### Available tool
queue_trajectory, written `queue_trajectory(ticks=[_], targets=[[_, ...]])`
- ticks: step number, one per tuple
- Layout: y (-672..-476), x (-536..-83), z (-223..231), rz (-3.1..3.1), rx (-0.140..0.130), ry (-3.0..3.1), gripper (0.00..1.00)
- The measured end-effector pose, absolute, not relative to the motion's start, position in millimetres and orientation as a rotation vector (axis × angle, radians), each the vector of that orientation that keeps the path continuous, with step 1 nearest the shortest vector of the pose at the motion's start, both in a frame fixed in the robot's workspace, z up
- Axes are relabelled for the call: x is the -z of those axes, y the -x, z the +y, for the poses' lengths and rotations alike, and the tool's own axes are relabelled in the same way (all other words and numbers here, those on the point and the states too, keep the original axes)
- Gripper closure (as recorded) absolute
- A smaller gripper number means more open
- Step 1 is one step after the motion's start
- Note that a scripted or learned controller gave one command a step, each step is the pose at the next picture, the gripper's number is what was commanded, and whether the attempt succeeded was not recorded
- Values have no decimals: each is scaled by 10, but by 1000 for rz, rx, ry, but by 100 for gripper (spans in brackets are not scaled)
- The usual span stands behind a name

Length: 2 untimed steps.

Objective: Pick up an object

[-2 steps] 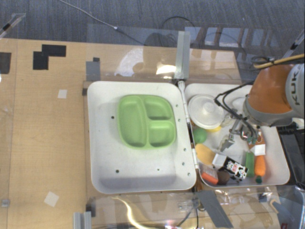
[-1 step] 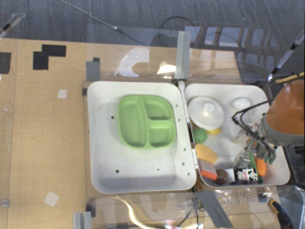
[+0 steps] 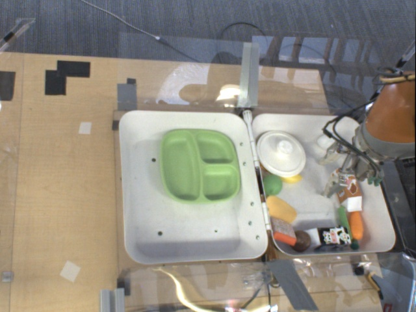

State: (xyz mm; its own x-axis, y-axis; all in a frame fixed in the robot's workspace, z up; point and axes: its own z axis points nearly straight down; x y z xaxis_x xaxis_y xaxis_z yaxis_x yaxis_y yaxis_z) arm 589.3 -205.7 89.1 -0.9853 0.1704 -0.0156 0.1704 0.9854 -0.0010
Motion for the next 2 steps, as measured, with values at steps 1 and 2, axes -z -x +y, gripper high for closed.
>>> queue_trajectory(ticks=[1,2], targets=[[-5948,-1058,-2049,3097,8,-258,100],[-5945,-1051,-2047,3098,8,-257,0]])
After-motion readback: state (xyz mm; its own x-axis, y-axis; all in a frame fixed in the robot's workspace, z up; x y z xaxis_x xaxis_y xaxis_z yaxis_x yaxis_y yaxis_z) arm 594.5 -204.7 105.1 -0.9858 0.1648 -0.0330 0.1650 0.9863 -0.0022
